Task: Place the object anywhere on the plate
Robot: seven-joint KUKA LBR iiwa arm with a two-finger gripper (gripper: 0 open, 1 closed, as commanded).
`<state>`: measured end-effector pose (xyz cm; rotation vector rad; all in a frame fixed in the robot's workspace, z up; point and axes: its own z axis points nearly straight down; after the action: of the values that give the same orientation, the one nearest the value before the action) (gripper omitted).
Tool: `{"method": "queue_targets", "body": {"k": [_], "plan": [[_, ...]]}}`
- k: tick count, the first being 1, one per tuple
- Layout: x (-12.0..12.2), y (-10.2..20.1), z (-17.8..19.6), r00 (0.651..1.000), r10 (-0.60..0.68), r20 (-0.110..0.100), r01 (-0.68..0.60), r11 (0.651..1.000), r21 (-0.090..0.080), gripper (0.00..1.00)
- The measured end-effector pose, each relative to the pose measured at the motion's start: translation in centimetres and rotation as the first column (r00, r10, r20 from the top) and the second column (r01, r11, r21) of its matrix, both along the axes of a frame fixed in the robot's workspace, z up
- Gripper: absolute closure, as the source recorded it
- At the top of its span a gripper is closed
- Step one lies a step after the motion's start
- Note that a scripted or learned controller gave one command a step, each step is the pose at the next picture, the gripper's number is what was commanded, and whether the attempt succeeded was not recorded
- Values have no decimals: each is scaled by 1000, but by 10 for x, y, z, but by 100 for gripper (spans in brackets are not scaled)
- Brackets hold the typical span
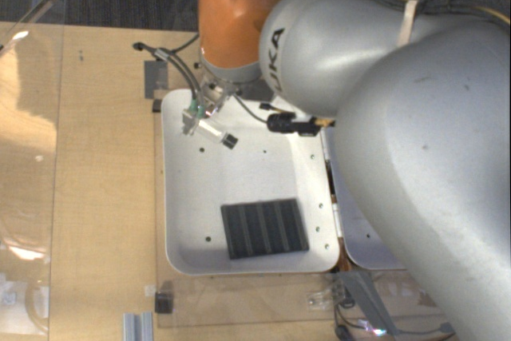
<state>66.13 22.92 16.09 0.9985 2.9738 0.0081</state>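
A dark ridged rectangular plate (pixel 264 228) lies flat in the near part of the left white bin (pixel 180 196). My gripper (pixel 209 124) hangs below the orange wrist band over the bin's far left corner, well away from the plate. Small pale and black parts show at its tip, and I cannot make out an object there. The big grey arm hides the bin's far right corner.
The arm (pixel 383 92) covers most of the right bin (pixel 359 247), of which a near-left strip shows. Cables (pixel 172 60) run over the far rim of the left bin. Wooden bench (pixel 96 172) lies to the left, with small clamps (pixel 164 301) by the near edge.
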Motion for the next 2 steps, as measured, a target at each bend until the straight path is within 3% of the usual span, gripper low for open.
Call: {"method": "queue_targets", "body": {"k": [1, 2], "plan": [[-57, -52, -71, 985, 172, 8, -172, 985, -1, 100], [-22, -26, 9, 766, 643, 6, -643, 766, -5, 100]]}}
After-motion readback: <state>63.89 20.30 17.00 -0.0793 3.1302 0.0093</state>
